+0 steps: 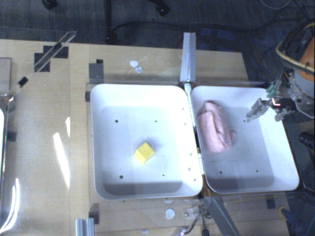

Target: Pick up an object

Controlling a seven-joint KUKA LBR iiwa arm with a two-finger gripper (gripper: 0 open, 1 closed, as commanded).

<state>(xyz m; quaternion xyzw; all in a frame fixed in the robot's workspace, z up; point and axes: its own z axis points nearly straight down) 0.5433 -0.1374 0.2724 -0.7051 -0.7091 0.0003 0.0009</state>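
Gripper, finger state indiscernible, above the right bin; soft pink cloth may slip any pinch.

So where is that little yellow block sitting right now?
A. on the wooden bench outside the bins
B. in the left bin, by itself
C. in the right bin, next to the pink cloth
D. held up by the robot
B. The yellow block lies alone on the floor of the left bin, while the pink cloth lies in the right bin.
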